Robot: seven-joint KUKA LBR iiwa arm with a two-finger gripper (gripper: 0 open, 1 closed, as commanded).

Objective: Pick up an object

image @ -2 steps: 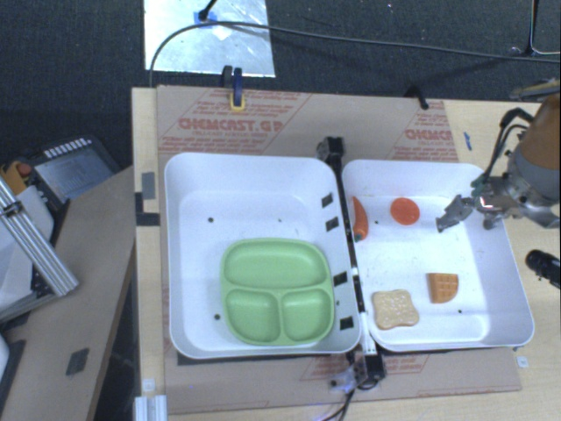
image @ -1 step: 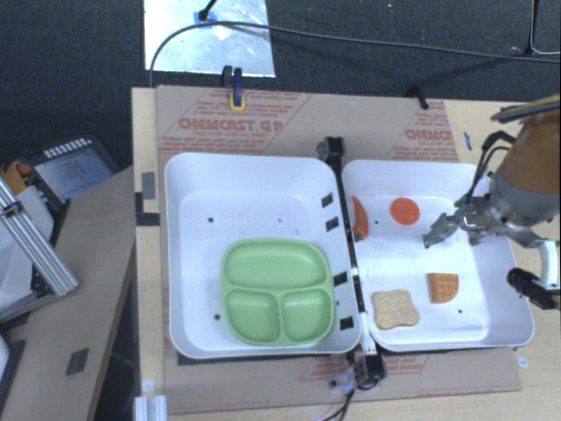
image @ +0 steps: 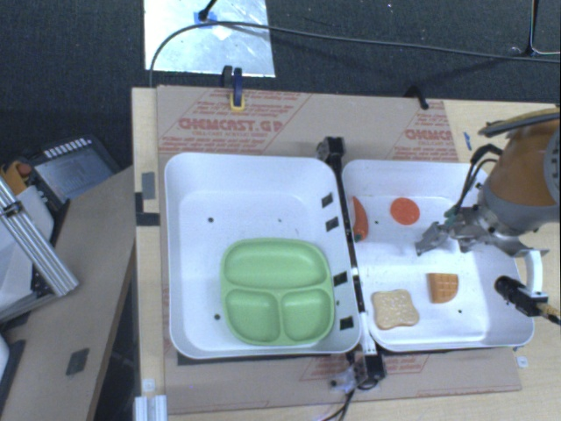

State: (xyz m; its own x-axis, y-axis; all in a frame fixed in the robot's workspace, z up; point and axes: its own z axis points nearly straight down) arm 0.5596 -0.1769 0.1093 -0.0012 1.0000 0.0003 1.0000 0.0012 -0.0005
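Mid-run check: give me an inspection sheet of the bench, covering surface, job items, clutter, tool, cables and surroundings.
Surface: brown board bearing two white bins, left bin and right bin.
Job's things: in the right bin, a red disc, an orange-red piece at the divider, a waffle square, a toast slice.
Clutter: green divided tray in the left bin.
Tool: tool low over the right bin, nothing seen between its fingers.
Cables: black cable across the floor.
Surroundings: foil sheet, yellow clamp, dark carpet.
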